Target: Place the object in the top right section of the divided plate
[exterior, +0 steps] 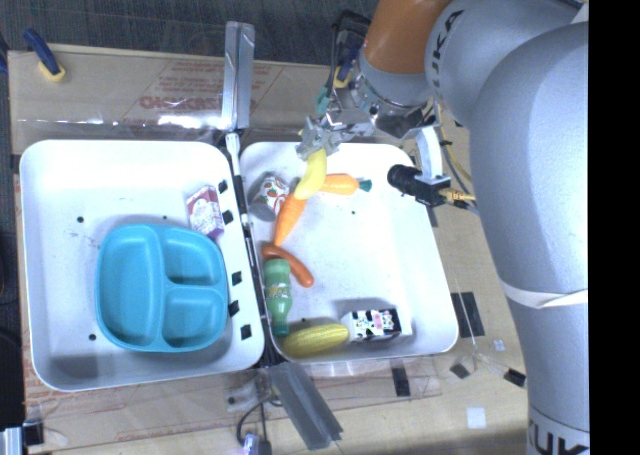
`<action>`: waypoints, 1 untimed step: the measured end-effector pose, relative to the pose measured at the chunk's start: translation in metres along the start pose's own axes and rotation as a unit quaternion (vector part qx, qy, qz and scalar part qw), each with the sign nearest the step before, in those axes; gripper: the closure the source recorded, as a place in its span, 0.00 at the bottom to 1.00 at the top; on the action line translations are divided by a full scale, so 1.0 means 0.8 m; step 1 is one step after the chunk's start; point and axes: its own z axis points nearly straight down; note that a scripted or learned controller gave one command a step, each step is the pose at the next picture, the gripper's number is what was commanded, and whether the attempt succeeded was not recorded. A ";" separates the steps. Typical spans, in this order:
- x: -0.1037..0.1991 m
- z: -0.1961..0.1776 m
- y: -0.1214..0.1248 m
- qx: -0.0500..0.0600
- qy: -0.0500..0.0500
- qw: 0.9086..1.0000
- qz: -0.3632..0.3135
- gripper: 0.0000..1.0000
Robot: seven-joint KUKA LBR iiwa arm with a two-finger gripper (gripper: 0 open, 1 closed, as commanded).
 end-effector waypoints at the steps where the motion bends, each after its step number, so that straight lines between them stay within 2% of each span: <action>1: 0.113 0.019 -0.084 0.001 0.000 1.000 0.008 1.00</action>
